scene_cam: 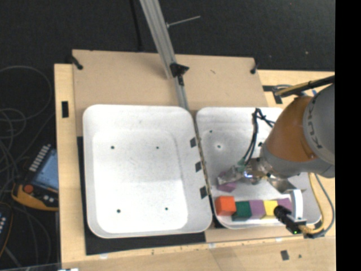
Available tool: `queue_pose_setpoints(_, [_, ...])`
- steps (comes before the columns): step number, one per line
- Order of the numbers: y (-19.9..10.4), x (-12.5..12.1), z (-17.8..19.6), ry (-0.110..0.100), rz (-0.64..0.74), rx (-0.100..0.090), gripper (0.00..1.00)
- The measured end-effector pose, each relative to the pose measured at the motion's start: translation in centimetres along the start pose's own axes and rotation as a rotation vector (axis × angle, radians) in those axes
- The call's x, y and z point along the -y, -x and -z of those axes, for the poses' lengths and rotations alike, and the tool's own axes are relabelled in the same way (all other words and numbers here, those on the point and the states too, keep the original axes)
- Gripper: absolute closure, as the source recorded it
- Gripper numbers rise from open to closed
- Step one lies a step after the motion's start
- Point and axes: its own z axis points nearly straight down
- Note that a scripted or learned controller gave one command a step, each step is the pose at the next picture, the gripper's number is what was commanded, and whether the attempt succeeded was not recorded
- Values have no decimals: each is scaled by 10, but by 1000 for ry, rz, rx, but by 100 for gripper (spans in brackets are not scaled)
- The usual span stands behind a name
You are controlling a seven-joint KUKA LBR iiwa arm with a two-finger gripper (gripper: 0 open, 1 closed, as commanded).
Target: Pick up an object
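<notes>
Grey arm [299,137] bends low over right bin [225,129], seemingly.

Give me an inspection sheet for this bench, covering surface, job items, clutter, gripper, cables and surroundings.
Surface: wooden bench bearing a left bin and a right bin, side by side.
Job's things: orange block, green block, purple block and yellow block in a row along the right bin's near edge.
Clutter: nothing seen.
Gripper: gripper low in the right bin, above the blocks; finger state unclear.
Cables: black cable on the arm; loose cables on the floor at left.
Surroundings: dark floor, handheld pendant at left, metal pole behind.
</notes>
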Motion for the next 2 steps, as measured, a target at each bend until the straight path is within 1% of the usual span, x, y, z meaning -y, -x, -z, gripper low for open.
queue_pose_setpoints(1, [0, -4, 13, 9, 3, 2, 100])
queue_pose_setpoints(2, [1, -3, 12, 8, 1, 4, 0])
